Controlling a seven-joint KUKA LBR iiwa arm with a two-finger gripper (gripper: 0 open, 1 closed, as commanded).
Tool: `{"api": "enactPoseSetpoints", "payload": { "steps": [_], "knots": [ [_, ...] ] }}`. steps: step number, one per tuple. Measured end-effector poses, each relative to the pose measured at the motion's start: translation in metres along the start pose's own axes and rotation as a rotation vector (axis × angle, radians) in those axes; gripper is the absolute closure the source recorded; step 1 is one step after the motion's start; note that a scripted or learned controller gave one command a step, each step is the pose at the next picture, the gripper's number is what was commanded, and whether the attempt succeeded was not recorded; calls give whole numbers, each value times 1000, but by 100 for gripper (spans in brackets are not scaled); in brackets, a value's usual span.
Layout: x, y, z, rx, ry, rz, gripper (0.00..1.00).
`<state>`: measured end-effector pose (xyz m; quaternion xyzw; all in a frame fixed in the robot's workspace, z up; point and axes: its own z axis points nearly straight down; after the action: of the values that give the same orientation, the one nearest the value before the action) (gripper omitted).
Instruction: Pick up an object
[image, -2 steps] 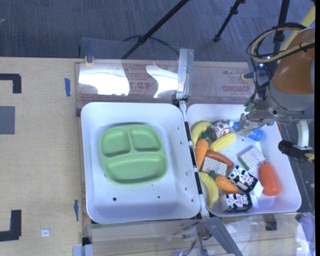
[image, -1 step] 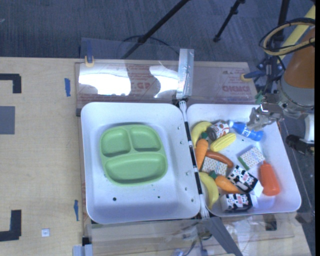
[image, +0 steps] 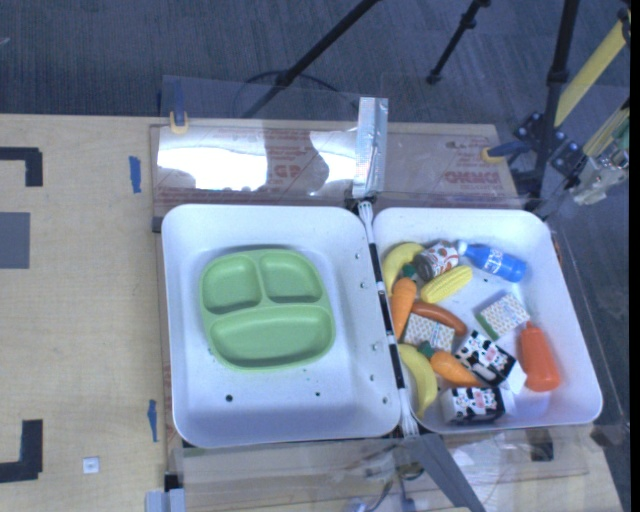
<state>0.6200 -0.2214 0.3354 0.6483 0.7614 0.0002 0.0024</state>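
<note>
The right bin (image: 570, 300) holds a heap of toy food. In it lie a blue bottle (image: 495, 262), a yellow corn cob (image: 447, 283), two bananas (image: 398, 260) (image: 420, 378), an orange carrot (image: 402, 305), a red sausage (image: 438, 316), a green checked box (image: 503, 314), an orange bottle (image: 540, 360) and two cow-patterned cartons (image: 484, 357) (image: 473, 402). A pale metal part that looks like my gripper (image: 600, 172) hangs at the upper right edge. It is outside the bins and well above the objects, touching none of them.
The left bin (image: 190, 250) carries a green three-part plate (image: 267, 307). A taped clear panel (image: 370, 150) stands behind the bins. Dark stand legs (image: 545, 120) and a yellow bar (image: 590, 65) cross the floor at the back right.
</note>
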Motion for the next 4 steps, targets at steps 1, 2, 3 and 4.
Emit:
{"api": "enactPoseSetpoints", "payload": {
  "steps": [1,2,3,4],
  "knots": [
    [-8,47,-102,0,0,-54,100],
    [-6,49,-113,-6,-6,-59,100],
    [-4,52,-125,-12,-11,-63,100],
    [-2,53,-137,-19,-17,-68,100]
  ]
}}
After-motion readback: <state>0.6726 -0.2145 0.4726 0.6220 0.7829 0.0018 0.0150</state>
